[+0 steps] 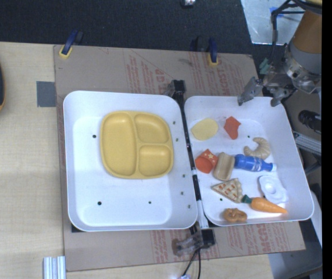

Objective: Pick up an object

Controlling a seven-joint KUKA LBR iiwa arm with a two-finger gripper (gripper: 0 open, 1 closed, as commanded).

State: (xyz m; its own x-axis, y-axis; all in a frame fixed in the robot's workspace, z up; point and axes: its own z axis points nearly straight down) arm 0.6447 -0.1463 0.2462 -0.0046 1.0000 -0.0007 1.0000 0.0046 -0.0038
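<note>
Gripper [263, 95] sits at the upper right of the frame, above the far rim of the right bin [291, 132]. Its two dark fingers are spread apart with nothing between them. The orange band [309, 31] shows above it at the frame's right edge.

Right bin contents, all loose on the floor:
- pale yellow disc [204, 128], upper left part of the bin
- red wedge [231, 127] just right of the disc
- croissant [259, 149], centre right
- blue bottle [252, 164] lying on its side (cap end toward the right)
- bread roll [223, 165] touching the bottle's left end
- red block [206, 160] just left of the roll
- pizza slice [229, 189] below the roll
- fried egg [270, 188] near the right wall
- carrot [264, 205] below the egg
- pretzel [234, 215] at the near edge

Left bin [81, 156] holds a yellow divided plate [136, 144], lying flat in its upper middle.
</note>
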